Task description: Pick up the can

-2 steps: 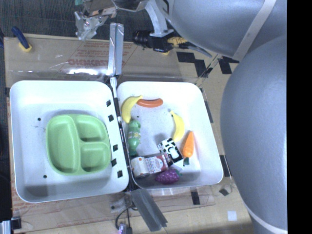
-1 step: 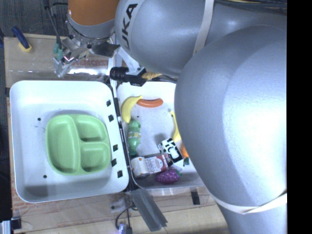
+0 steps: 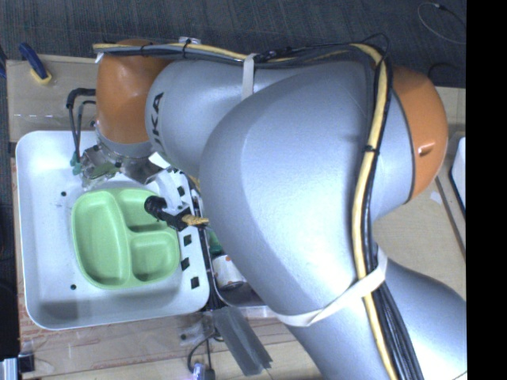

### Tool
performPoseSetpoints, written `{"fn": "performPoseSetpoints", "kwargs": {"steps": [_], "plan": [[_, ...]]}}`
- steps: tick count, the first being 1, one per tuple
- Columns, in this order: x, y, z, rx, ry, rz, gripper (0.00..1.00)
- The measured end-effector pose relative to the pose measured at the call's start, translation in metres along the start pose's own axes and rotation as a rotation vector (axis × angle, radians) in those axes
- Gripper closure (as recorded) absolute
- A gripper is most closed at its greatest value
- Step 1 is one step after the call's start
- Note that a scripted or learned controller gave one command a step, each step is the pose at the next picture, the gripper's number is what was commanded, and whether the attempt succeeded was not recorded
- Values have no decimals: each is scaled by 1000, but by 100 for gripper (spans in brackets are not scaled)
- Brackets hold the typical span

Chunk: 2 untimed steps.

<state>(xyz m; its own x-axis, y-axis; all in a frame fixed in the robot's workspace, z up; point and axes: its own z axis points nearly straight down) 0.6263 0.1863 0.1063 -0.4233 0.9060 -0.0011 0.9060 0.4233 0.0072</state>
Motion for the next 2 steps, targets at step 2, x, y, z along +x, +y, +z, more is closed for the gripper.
{"fn": "performPoseSetpoints", "kwargs": {"steps": [2], "plan": [[-11, -28, 4, 9, 2, -146, 100]]}}
